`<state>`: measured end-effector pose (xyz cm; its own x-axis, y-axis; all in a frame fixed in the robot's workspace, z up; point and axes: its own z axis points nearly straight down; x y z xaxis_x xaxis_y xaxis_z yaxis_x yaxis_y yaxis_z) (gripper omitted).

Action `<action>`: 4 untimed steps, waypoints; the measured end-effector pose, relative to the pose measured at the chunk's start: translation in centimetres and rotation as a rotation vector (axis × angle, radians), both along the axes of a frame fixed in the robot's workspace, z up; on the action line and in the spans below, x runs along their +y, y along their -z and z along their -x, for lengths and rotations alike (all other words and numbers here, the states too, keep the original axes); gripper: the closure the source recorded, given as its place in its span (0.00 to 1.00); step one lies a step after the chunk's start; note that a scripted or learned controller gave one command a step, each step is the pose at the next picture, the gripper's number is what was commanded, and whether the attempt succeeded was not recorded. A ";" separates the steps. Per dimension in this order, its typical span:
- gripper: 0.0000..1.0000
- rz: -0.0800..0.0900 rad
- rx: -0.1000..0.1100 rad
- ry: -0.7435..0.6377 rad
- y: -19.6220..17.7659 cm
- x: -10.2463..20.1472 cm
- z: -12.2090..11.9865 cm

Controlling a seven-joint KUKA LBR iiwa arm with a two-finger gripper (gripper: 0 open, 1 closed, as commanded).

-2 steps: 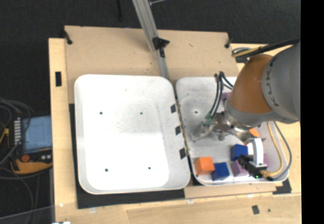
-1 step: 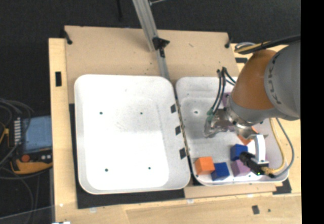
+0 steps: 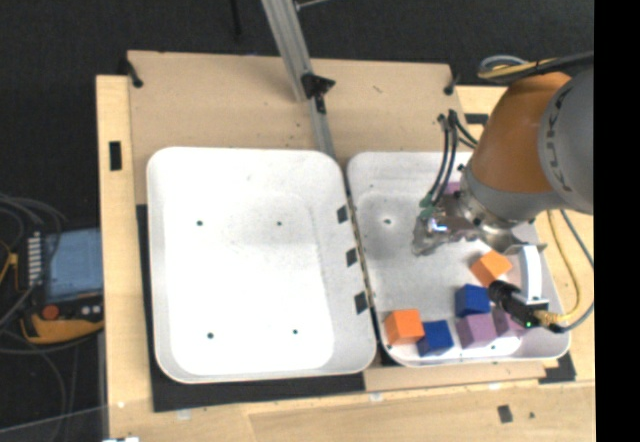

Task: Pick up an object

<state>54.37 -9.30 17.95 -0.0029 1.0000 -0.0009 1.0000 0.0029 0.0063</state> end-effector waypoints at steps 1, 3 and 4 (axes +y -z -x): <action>1.00 0.000 -0.002 -0.001 -6.1 0.7 0.0; 1.00 -0.001 0.005 -0.003 -10.9 6.1 0.5; 1.00 -0.002 0.006 -0.004 -10.2 11.5 1.2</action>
